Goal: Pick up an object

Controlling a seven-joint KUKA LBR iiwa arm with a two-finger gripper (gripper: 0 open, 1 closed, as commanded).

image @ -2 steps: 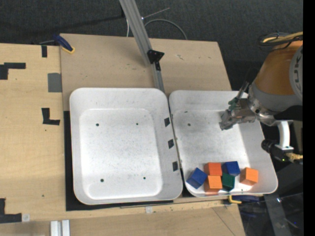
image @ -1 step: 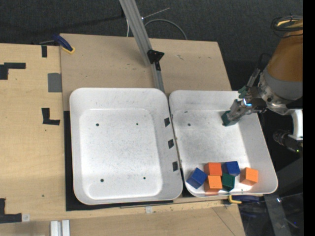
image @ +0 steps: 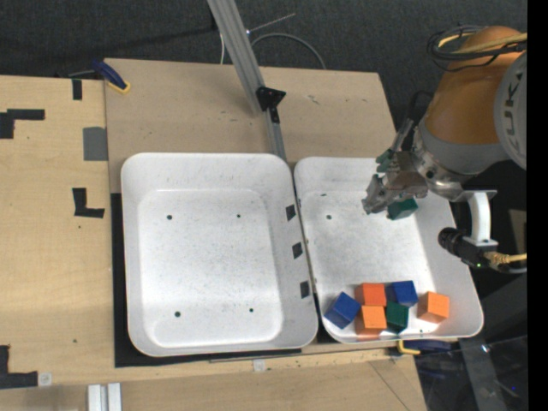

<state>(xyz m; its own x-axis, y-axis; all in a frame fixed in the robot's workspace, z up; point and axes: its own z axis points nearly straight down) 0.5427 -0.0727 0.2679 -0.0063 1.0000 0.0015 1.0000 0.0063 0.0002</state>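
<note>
Gripper (image: 387, 197) over right bin (image: 360, 255), small dark-green block (image: 402, 207) at fingers

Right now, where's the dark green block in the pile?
The dark green block sits at the near edge of the right bin, between the orange block on its left and another orange block on its right, below the blue block.

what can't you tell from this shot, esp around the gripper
- Gripper, camera view: finger state unclear, too small and blurred together.
- Green thing at the gripper: held or just beside it, cannot tell; the wrist covers part of it.
- Dark green block in the right bin: partly hidden behind neighbouring blocks.
- Arm: cut off by the right edge.
</note>
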